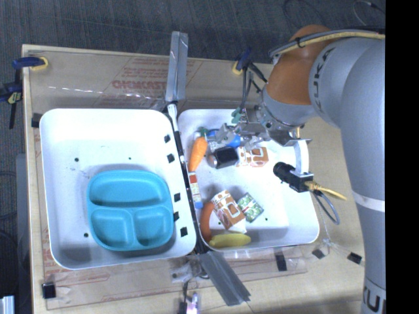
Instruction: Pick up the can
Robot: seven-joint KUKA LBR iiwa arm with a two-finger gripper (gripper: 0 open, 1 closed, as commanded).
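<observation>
The can [224, 156] is a small dark cylinder lying on its side in the upper middle of the right bin [298, 221]. My gripper [234, 135] hangs just above and behind it, reaching in from the grey arm with the orange band [291, 77]. The metal parts of the gripper overlap the can's upper edge, and whether they touch it is unclear. An orange carrot [198, 152] lies directly left of the can. A brown and white carton [254, 156] lies directly right of it.
In the right bin's front part lie another brown and white carton [228, 209], a green packet [251, 207], a yellow banana [229, 240] and an orange-red item [207, 220]. The left bin [65, 142] holds a blue divided tray [129, 209].
</observation>
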